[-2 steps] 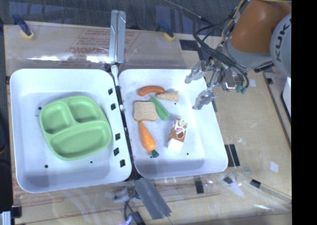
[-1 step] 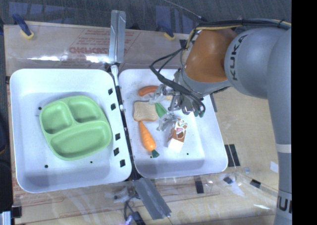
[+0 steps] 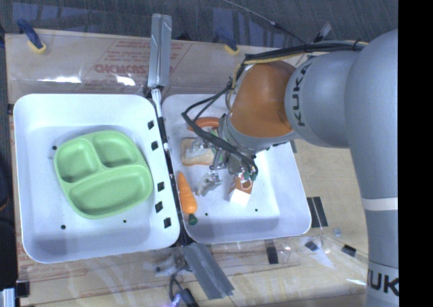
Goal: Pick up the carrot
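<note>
1. The carrot [image 3: 187, 194] lay against the left wall of the right bin [image 3: 287, 216], near its front-left corner, long axis running front to back, green stub toward the front.
2. My gripper [image 3: 215, 180] hung over the bin's middle, just right of the carrot and apart from it; I could not tell how the tool was set from this slant.
3. I judged the reach still ahead: shift left, turn the wrist to close across the carrot's width, then descend.
4. The wall crowded the carrot's left side, leaving scant room there.
5. A bread slice [image 3: 196, 154] sat toward the rear, an orange-and-white piece [image 3: 241, 189] to the right; the green divided plate [image 3: 103, 173] filled the left bin [image 3: 34, 231].
</note>
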`<state>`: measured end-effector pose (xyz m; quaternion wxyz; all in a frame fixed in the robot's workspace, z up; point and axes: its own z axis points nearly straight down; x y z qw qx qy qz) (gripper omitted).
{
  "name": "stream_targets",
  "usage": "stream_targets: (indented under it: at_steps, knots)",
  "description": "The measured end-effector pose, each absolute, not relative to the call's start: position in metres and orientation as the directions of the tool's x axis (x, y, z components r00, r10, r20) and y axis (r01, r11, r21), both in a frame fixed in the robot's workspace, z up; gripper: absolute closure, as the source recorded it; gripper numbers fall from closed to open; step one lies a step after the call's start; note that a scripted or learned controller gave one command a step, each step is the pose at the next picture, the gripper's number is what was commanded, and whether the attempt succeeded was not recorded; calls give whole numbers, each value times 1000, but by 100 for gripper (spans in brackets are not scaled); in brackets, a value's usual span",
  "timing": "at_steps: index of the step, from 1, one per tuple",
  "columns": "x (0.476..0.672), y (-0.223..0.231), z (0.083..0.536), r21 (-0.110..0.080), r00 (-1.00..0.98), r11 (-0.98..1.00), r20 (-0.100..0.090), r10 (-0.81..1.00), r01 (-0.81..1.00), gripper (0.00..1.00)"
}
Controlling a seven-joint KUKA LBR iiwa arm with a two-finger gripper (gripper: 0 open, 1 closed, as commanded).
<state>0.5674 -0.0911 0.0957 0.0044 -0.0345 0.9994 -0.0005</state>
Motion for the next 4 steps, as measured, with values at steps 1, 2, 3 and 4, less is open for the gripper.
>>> stream_targets:
  at_steps: [1,2,3,4]
  knots:
    - [572,-89,109,-3,-997,997,-21,-77,-77,100]
    - [554,-52,195,-4,-853,853,-6,-521,-521,100]
    - [520,-37,204,1,-503,503,-1,-864,-864,100]
    - [515,-7,192,0,-835,835,-1,-551,-551,100]
